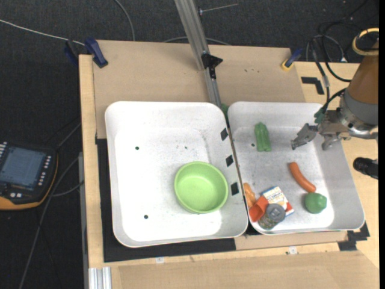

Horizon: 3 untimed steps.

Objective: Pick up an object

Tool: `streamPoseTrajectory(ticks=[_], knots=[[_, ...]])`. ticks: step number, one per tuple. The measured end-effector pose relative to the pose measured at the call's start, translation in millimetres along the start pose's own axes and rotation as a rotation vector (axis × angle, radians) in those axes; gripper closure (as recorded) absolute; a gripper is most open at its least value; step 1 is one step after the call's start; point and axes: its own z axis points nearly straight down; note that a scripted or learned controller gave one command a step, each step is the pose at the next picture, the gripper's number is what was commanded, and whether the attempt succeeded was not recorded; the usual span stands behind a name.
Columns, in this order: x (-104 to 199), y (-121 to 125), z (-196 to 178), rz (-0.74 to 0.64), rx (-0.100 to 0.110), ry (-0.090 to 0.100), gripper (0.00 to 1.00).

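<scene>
One sausage (301, 177) lies just below the gripper (314, 138), long axis slanting down-right; the fingers look spread, pinching nothing.

Lime-green bowl (201, 187), white speckled bin (150, 131), orange sausage (301, 177).

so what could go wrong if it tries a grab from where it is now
The gripper hangs over bare floor of the right bin, between the green block and the orange sausage-shaped toy, so a straight descent would likely close on nothing. The things near the bin's front edge are crowded: the small carton touches the round grey piece, inviting a double or slipped grasp.
</scene>
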Motion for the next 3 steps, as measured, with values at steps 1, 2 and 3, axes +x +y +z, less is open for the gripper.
streamPoseTrajectory(ticks=[1, 2, 3], knots=[[4, -1, 42, 0.000, -0.002, 0.000, 0.00], [4, -2, 74, 0.000, -0.002, 0.000, 0.00], [4, -1, 61, 0.000, -0.006, -0.001, 1.00]])
